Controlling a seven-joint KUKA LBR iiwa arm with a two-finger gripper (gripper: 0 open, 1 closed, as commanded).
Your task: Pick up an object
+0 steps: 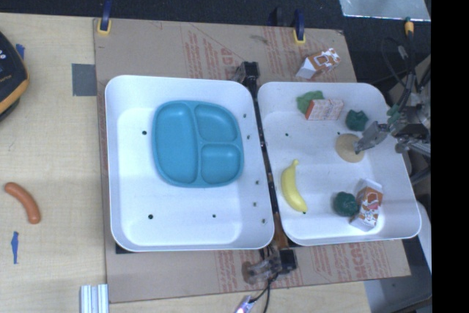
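The right bin (396,231) holds a yellow banana (294,187), a tan round piece (349,147), a green lump (311,99) beside a small orange-and-white carton (325,110), a dark green piece (357,119), and another dark green piece (344,203) next to a tilted carton (368,207). My gripper (372,134) reaches in low over the bin's right side. Its tip lies right beside the tan round piece, on that piece's upper right. Nothing is visibly held.
The left bin (124,231) holds a blue divided plate (198,143). Another small carton (319,64) lies on the cardboard behind the right bin. A red sausage (23,202) lies on the bench at far left, and a black-and-yellow device (9,77) sits at the left edge.
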